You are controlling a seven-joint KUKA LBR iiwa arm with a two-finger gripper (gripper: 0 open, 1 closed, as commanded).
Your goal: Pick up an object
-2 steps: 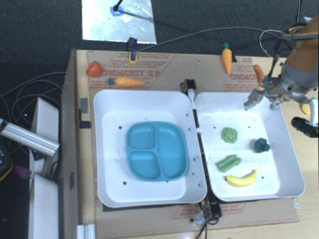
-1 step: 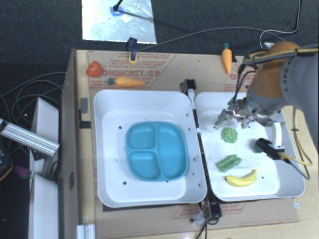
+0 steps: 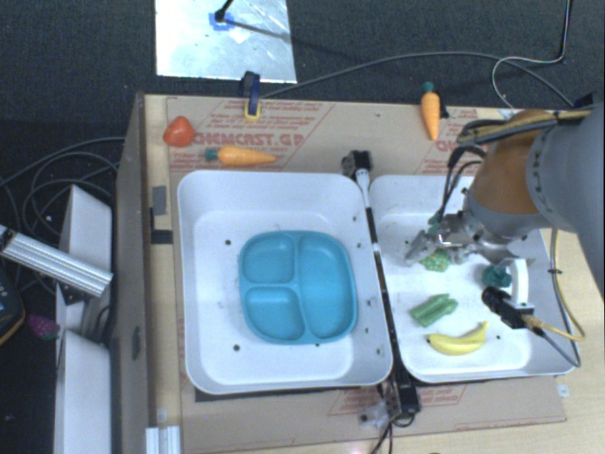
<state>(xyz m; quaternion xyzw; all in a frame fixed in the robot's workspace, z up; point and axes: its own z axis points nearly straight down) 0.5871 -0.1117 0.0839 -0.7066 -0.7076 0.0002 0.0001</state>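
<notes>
Two-finger metal gripper (image 3: 427, 245) is lowered in right white bin (image 3: 397, 197) | jaws spread | small green bumpy object (image 3: 436, 262) is touched

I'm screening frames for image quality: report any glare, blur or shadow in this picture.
Camera view: the foil sheet above the bench glares; the gripper looks soft, hiding its detail; the blue tray and banana are sharp; the bins' shadows stay faint.
</notes>
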